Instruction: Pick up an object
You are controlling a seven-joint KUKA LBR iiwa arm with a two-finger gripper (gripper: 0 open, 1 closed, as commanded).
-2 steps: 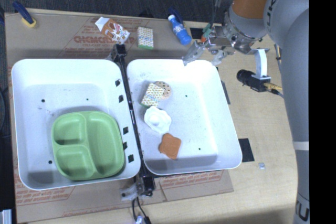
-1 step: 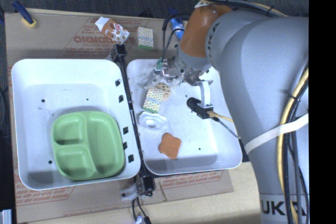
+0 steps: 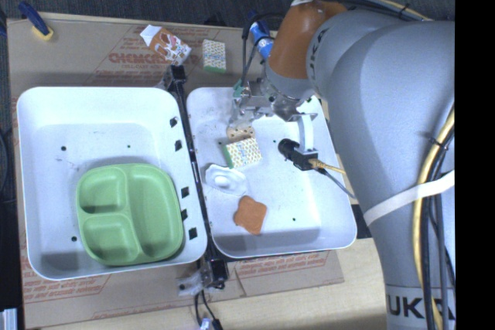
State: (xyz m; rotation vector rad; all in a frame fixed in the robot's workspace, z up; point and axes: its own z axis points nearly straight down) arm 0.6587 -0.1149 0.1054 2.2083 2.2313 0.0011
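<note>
The patterned block looks like our likeliest pick: it lies in the right bin just below the gripper, perhaps touching it, though we cannot tell which. We also cannot tell how the jaws stand, since the wrist hides them. We judge the block light and fairly stiff, with flat faces that should take a squeeze across its short sides without slipping.

Below it, farther from the jaws, sits a white crumpled piece, likely soft and hard to pinch. Farther still lies an orange-brown lump. To the left, well apart, a green divided tray rests in the left bin.

On the cardboard beyond the bins we can just make out red lettering, too faint to read with certainty.
</note>
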